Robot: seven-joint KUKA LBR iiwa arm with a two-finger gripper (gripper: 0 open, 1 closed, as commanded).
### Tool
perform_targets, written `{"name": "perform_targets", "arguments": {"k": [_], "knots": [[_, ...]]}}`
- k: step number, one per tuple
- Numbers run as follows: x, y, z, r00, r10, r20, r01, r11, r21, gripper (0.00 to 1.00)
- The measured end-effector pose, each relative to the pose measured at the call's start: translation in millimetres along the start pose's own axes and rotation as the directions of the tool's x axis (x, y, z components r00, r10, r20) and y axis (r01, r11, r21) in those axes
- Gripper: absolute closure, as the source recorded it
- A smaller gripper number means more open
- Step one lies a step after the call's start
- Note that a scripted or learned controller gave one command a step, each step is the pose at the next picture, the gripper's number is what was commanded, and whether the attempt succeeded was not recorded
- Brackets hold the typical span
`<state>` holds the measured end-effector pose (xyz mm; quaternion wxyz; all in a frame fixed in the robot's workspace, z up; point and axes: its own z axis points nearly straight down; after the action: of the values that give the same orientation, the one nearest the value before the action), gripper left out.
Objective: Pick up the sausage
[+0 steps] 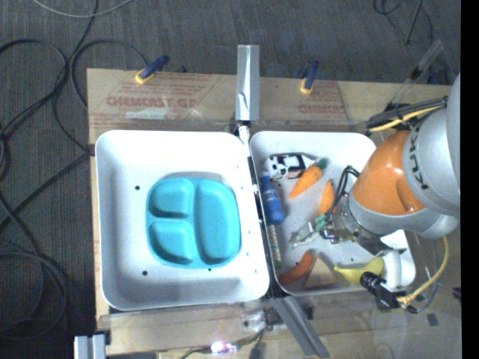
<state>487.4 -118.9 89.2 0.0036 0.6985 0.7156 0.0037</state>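
The arm (408, 182) is in over the right bin (352, 142), big orange band and all, and its end effector (323, 230) hangs low in the middle of the clutter. Whether it is apart or together, I cannot tell; the metal tip is tangled with small wires and sits half under the wrist.

Now, the sausage (298, 268). My best read is that it's the reddish-brown piece at the near wall of the right bin, towards the divider between the two bins. It lies below and a little left of the end effector in this view, close by but apart from it. Its long axis looks tilted, running from lower left up to upper right, though shadow blurs the ends.

Around it: two carrots (307, 179) up top, a blue bottle (271, 203) along the divider, a banana (358, 272) at the near right.

Over in the left bin (120, 155), just a blue sectioned plate (194, 219).

So the call is a short shift towards the near wall and left, then a turn of the wrist to close across that tilted length, not along it. The wall is tight there, mind.
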Motion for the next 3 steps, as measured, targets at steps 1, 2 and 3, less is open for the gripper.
{"name": "perform_targets", "arguments": {"k": [1,2,3], "knots": [[-2.5,0.1,0.0,1.0,-0.01,-0.001,0.01,1.0,0.001,0.0],[15.4,0.9,-0.1,0.998,0.064,0.006,-0.064,0.998,-0.004,0.0],[-4.8,0.1,0.1,0.998,0.067,0.0,-0.067,0.998,0.0,0.0]]}}
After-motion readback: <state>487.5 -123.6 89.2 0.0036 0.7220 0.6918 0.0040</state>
